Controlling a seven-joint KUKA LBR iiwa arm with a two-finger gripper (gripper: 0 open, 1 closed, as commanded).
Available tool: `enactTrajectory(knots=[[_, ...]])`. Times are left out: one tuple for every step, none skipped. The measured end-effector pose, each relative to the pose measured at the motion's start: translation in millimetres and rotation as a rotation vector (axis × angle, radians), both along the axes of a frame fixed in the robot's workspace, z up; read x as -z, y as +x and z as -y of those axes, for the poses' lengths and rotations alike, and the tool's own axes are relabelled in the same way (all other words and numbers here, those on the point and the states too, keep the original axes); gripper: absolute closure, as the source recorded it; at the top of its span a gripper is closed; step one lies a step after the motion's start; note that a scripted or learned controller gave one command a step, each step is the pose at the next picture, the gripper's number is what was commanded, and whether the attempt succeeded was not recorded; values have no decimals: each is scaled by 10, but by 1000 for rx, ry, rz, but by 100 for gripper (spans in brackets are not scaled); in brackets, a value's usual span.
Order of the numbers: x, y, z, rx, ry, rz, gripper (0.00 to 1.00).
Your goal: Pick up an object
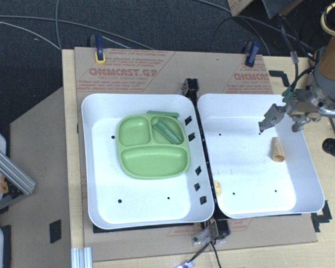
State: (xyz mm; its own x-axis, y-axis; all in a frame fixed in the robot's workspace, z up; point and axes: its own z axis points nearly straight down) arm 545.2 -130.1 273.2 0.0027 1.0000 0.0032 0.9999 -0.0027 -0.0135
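A small tan cylinder lies in the right bin, near its right wall. My gripper hangs over the bin's upper right part, just beyond the cylinder. Its two dark fingers are spread apart, open, with nothing between them. In the left bin sits a green divided plate. A darker green piece rests in the plate's upper right compartment, and a flat green strip lies at its far edge.
A small yellow bit sits at the seam between the bins. Black clips hold that seam. Blue clamps pin the cardboard base at the back. Cables run across the dark floor behind.
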Motion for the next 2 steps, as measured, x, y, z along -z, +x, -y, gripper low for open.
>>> enactTrajectory(knots=[[-61, 20, -3, -3, -2, 12, 0], [373, 61, -26, -3, -1, 7, 0]])
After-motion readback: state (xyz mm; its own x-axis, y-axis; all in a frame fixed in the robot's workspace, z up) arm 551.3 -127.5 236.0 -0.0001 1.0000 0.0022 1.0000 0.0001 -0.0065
